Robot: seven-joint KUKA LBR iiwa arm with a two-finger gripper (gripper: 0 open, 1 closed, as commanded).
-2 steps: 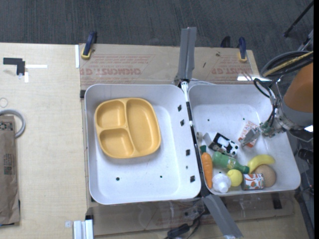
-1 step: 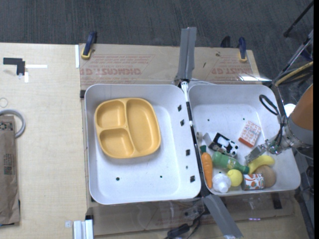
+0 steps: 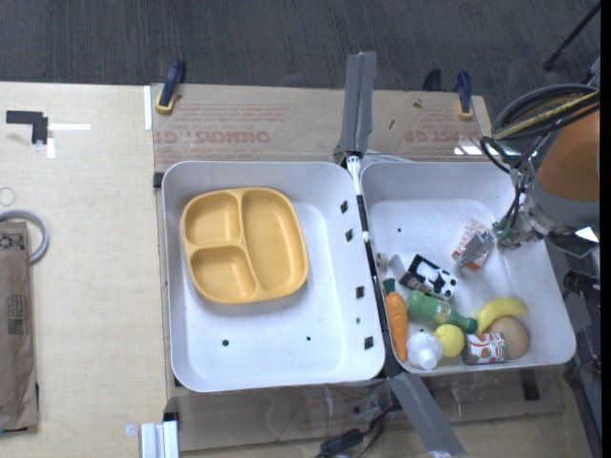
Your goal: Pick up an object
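In the right bin, my gripper reaches in from the right and hangs over the bare floor in the upper right part. Below and left of it, a cluster of toys lies along the bin's front. It includes a black-and-white cow, a green bottle, a carrot, a banana, a lemon, a brown egg-shaped piece, a small carton and a white piece. The gripper stands just right of the cow, apart from it.
A yellow divided plate lies in the left bin. A grey divider bar runs between the bins. The arm's orange band and black cables sit over the right bin's far right corner.
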